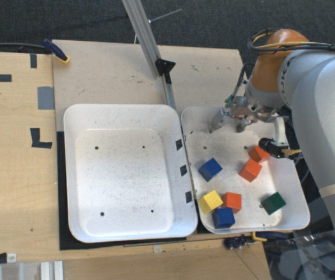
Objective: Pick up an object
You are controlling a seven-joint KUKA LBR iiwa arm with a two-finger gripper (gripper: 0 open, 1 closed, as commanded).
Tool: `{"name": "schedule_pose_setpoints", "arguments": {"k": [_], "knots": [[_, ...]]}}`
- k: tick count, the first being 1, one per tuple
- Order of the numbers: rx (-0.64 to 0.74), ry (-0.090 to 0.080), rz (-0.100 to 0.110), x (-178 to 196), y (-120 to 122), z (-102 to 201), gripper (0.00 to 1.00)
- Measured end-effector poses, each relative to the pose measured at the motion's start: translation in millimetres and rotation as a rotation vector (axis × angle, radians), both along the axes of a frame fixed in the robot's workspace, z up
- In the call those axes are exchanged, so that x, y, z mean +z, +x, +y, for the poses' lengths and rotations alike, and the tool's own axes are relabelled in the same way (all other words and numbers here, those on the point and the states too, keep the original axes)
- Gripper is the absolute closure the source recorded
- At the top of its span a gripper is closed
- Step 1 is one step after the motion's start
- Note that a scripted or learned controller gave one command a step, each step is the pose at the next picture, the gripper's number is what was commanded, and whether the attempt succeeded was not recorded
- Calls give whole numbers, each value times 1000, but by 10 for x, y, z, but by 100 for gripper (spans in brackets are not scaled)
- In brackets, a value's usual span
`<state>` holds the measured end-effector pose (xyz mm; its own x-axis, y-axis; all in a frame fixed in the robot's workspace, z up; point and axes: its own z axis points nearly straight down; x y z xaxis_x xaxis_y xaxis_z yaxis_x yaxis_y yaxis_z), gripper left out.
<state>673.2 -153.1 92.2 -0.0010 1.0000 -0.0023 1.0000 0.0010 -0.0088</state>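
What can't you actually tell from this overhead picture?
- The hand, camera view: small and blurred, so nothing shows whether it grips anything.
- Orange block by the right bin's rim: partly covered by a black part of the arm.
- Far corner of that bin: hidden under the arm.

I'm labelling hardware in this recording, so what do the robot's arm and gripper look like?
The arm is a thick, rounded tube with a smooth light-grey shell, and a glossy orange band wraps it just above the wrist. Thin dark cables loop over that band. The small two-finger gripper is dull grey metal, much slimmer than the arm.
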Motion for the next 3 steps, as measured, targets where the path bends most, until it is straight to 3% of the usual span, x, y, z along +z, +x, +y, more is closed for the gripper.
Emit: {"name": "schedule_pose_setpoints", "arguments": {"k": [1,3], "knots": [[1,0,0,103,1,6,100],[1,1,-15,1185,-6,107,100]]}}
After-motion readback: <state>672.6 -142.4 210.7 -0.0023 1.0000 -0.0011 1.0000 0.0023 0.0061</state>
